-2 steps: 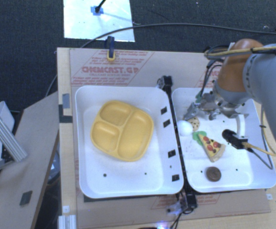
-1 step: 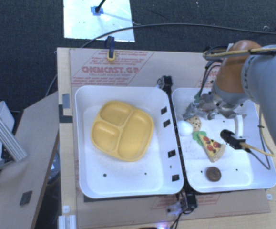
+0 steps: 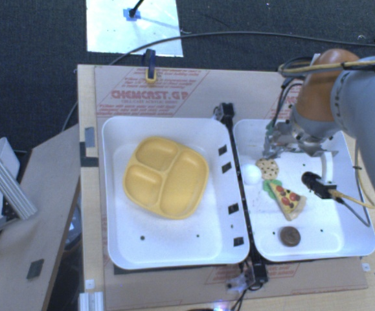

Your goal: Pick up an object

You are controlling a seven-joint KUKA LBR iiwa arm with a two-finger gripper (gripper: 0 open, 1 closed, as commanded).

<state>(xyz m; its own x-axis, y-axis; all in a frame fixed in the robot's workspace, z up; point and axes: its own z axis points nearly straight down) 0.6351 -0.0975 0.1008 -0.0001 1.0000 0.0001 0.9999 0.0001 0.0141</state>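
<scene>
This looked like a robotics lab: a grey arm with loose cables reached over a cardboard-covered worktop bearing two white bins, on dark carpet with a taped white sheet.

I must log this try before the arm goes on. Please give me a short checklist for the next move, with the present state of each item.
1. Gripper over the right white bin: ok.
2. Target near it, round speckled cookie just below: ok.
3. Something between the fingers: cannot tell.
4. Cookie free of neighbours: not ok, white ball touches it, toy pizza slice is close.
5. Brown disc out of the way: ok.
6. Yellow divided plate in the left bin, away: ok.
</scene>
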